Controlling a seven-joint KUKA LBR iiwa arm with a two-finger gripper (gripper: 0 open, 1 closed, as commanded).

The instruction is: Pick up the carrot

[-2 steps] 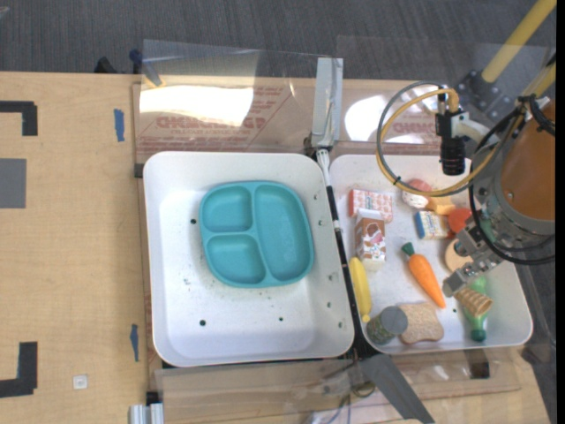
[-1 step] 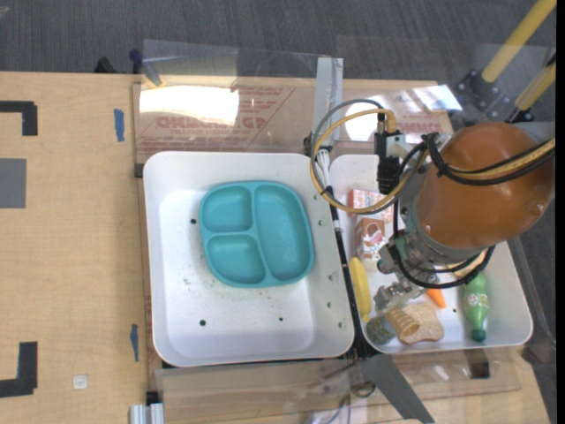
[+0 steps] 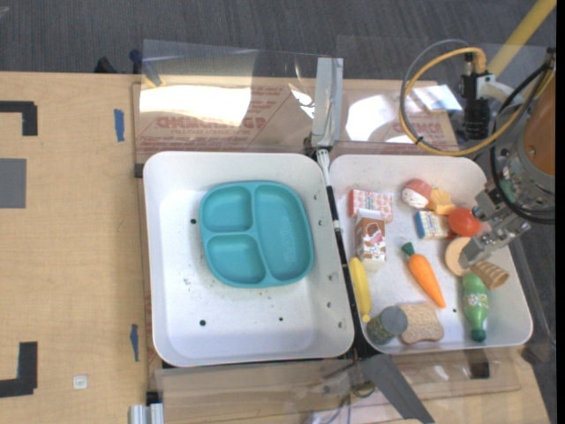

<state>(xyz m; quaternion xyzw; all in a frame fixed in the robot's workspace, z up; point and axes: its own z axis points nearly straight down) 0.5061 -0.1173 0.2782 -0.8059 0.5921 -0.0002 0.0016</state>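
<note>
The tabletop (image 3: 62, 263) is lying tan and bare to the far left of the pincer (image 3: 491, 237), with black marks along its left edge and blue tape bits near the bins. Grey carpet is showing beyond it at the top. A clear plastic sheet (image 3: 229, 104) is reflecting light behind the bins.

The pincer is hanging over the right bin (image 3: 516, 329), at its right side, above a round tan piece (image 3: 456, 256). I cannot tell whether it is open or closed, since its metal parts are blurring together. The carrot (image 3: 424, 274) is lying just left of the pincer, apart from it, green top pointing away. A green bottle (image 3: 475, 304) is lying just below the pincer. The left bin (image 3: 168, 307), well to the left, is holding a teal divided plate (image 3: 256, 233). The arm is being cut off by the picture's right side.
</note>
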